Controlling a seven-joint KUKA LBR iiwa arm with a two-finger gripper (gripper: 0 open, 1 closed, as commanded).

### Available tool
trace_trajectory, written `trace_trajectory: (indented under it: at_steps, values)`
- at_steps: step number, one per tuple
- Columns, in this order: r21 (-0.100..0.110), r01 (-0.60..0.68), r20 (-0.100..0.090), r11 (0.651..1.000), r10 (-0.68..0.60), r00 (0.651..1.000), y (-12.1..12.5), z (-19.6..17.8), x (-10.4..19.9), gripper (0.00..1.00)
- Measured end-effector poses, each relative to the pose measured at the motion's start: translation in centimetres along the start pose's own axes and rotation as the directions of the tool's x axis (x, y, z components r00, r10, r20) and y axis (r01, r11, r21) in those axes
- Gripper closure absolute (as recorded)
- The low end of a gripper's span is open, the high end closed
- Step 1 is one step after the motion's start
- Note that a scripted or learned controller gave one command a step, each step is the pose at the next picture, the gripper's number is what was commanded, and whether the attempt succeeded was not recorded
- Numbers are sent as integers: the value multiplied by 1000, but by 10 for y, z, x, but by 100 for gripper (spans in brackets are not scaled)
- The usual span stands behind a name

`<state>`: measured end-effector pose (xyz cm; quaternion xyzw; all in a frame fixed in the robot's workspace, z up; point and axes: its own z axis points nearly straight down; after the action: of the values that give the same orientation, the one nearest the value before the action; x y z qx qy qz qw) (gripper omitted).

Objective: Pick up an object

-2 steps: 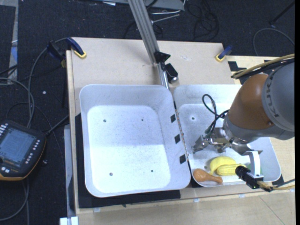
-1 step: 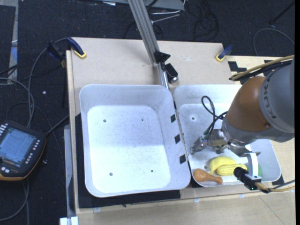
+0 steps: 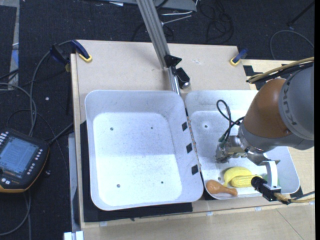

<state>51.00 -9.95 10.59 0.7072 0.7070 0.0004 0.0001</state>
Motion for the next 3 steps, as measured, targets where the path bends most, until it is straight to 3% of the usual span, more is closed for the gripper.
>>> trace_trajectory:
  at_steps: [2,3]
  values:
    - [-5,0,1,1000,0,1000,-1,-106,-9,100]
    - [-1,1,1,1000,-1,1000,0,-130,-9,100]
